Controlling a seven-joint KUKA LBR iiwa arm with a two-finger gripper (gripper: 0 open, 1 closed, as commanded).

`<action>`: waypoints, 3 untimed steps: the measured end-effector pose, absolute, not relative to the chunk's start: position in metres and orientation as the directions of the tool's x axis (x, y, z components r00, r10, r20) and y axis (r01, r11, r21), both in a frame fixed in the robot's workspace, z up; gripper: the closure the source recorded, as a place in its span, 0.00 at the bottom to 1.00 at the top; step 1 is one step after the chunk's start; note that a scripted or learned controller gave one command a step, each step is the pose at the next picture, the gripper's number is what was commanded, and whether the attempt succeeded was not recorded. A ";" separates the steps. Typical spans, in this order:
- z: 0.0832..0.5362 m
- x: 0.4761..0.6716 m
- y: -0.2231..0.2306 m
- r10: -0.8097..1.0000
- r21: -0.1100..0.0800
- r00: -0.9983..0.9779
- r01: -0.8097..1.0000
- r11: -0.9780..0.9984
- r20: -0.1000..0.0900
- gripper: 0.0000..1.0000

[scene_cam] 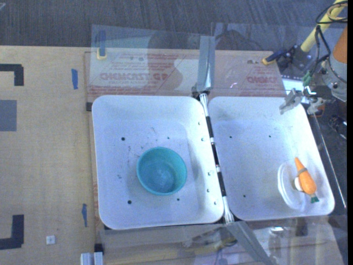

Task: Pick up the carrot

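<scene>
A small orange carrot [305,179] with a green end lies in the front right corner of the right bin [259,159]. It rests across a small clear round dish [290,191]. My gripper [298,105] hangs over the bin's back right edge, well behind the carrot and apart from it. Its two fingers look spread, with nothing between them.
A teal bowl [161,170] stands in the left bin [116,126], towards the front. A metal divider [212,148] runs between the bins. Clear panels stand behind both bins. Cables and arm parts crowd the top right corner.
</scene>
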State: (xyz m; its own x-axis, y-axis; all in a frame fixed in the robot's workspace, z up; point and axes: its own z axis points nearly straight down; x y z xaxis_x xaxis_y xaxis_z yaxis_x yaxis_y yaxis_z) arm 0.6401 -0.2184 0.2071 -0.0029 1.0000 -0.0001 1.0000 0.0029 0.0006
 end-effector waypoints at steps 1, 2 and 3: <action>0.149 0.586 -0.223 0.999 0.001 0.054 0.999 -0.054 -0.001 0.00; 0.103 0.536 -0.215 1.000 -0.003 0.000 1.000 0.000 0.007 0.00; 0.114 0.537 -0.220 1.000 0.002 0.006 1.000 -0.006 0.001 1.00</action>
